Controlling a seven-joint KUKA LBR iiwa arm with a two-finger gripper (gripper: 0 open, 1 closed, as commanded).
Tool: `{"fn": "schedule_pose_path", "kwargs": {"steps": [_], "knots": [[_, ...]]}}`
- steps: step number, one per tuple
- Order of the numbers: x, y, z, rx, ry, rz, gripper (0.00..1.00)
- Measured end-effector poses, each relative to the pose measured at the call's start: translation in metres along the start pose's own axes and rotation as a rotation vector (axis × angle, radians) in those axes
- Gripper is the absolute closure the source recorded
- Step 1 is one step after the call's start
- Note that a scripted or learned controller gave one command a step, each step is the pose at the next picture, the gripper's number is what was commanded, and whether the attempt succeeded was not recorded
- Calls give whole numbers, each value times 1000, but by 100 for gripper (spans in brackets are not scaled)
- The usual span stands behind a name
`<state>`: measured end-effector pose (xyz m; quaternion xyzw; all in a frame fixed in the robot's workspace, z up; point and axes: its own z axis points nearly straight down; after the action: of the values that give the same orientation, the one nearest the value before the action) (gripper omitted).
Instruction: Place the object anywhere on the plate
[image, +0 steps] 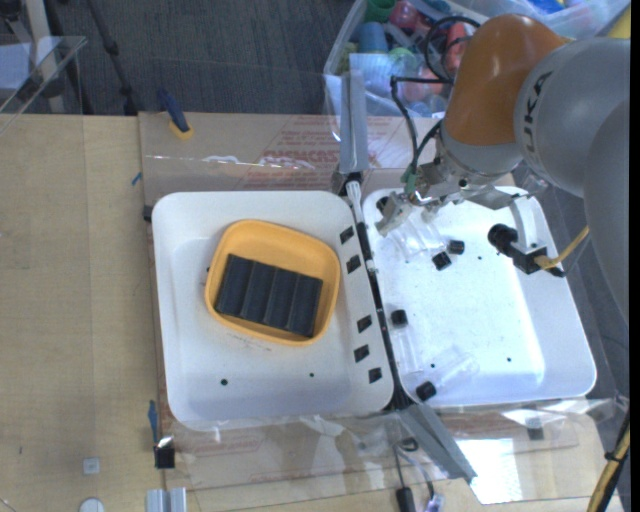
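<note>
Block (270, 293), dark & ribbed, on plate (262, 237): prob. stiff, light; pinch across narrow width. Gripper (405, 205) well apart; open/closed, can't tell.

The plate (272, 282), left of the end effector (412, 203), looks like smooth yellow plastic with a soft sheen; the ridged block (270, 294) on it is matt black. Both bins (200, 390) look like white plastic, slightly glossy. The desk (70, 300) beyond them shows pale matt wood grain. The arm (560, 100) above is matt grey with a glossy orange band (490, 85).
</note>
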<state>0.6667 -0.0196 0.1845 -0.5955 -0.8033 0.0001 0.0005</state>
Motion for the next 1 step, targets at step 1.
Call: {"fn": "schedule_pose_path", "kwargs": {"steps": [1], "knots": [[18,6,0,0,0,-64,100]]}}
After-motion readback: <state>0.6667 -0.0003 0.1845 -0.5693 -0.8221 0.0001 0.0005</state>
